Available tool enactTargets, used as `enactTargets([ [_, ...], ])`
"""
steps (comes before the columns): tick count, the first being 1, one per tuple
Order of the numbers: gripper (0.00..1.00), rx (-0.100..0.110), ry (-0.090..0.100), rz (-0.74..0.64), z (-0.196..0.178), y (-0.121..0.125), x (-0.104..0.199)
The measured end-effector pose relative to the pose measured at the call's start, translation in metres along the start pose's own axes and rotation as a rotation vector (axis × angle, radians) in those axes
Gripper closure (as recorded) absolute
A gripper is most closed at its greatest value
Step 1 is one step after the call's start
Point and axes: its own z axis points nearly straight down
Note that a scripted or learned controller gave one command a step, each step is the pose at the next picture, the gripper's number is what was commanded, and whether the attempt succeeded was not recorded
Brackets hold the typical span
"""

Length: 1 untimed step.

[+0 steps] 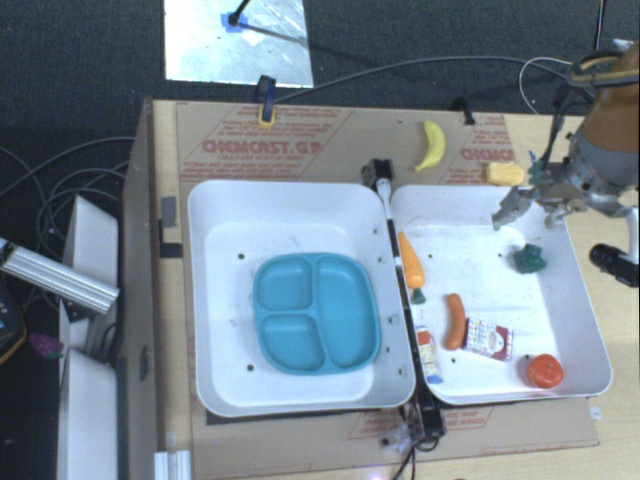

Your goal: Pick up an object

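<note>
Camera view, worktop (300, 133) with 2 white bins side by side.

Left bin (225, 218): holds 1 blue divided plate (315, 313), 3 compartments, lying flat near the bin's middle.

Right bin (585, 328): 6 items seen.
- Carrot (410, 261), orange with green end, lying along the left wall near the divider between the bins.
- Small bottle or tube (427, 355), against the same wall, lower down; type cannot be told.
- Sausage (455, 321), orange-red, lying roughly upright in the frame, just beside a red-and-white packet (489, 339).
- Tomato-like round red object (545, 371) in the near right corner.
- Dark green clump (529, 259), broccoli-like, in the upper right part of the bin.

Outside the bins, on the worktop behind: banana (432, 146) and a yellow block (505, 174), apart from each other.

Arm enters from the right. Hand (529, 211) hangs over the upper right part of the right bin, just above the green clump, apart from it. Fingers (504, 213) are spread, nothing between them.
</note>
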Motion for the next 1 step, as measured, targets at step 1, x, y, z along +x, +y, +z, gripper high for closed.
enactTargets([
  [1, 0.0, 0.002, 0.001, -0.001, 0.0338, -0.0511, 0.0678],
])
